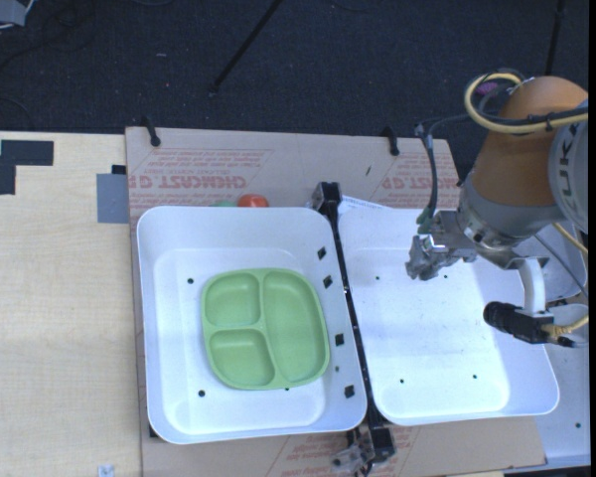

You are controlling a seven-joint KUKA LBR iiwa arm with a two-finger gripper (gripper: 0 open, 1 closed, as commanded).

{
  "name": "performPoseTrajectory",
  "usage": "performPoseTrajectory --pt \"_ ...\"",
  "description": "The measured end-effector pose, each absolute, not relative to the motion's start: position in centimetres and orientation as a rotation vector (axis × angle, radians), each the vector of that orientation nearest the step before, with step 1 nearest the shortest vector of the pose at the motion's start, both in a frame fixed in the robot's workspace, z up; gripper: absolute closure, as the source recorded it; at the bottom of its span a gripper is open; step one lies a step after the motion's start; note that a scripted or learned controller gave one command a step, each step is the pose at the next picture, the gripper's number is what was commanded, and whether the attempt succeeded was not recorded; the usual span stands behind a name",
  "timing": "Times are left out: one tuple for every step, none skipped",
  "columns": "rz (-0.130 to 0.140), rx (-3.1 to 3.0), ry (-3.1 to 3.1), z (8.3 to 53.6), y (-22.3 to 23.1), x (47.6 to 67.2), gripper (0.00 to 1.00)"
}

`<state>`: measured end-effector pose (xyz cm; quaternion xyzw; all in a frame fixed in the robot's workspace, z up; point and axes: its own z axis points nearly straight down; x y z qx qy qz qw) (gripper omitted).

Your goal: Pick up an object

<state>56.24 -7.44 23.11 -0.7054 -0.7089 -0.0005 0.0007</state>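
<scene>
**Hovering Over the Right Bin, With the Tray One Bin Away**

Starting nearest the camera, the divider (345,306) between the two bins serves as the landmark. Its near end meets a dark clamp (363,450) at the bench's front edge, which presumably pins the bins side by side so they cannot slide.

Left of the divider lies the left bin (169,405), and in it a green tray (265,327) with three compartments, flat on the floor, open side up, close to the divider. It looks like the only thing to pick. Lying flat, it offers mainly its thin rim to a pinch, which I judge an awkward hold.

Right of the divider is the right bin (517,391), its white floor bare where it can be seen. Above its far half hangs the gripper (429,258), below the grey wrist and orange band of the arm (526,157). It sits well apart from the tray and nothing is seen between its fingers. Whether they are spread or pressed together I cannot tell; the tool is too small and dark.

Beyond the left bin, left of the divider's far end, a small orange thing (252,202) and a green speck beside it peek over the bin's far wall, on the cardboard (228,172) outside it.

The pick seems not yet begun; the arm would need to cross the divider to reach the tray.
</scene>
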Motion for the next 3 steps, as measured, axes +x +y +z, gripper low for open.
performPoseTrajectory --pt "-0.001 -2.215 -2.225 22.9 -2.5 59.0 1.0" --pt "0.001 -2.214 -2.224 21.8 3.1 60.6 1.0" --pt "0.001 -2.215 -2.224 21.1 8.3 62.1 1.0"
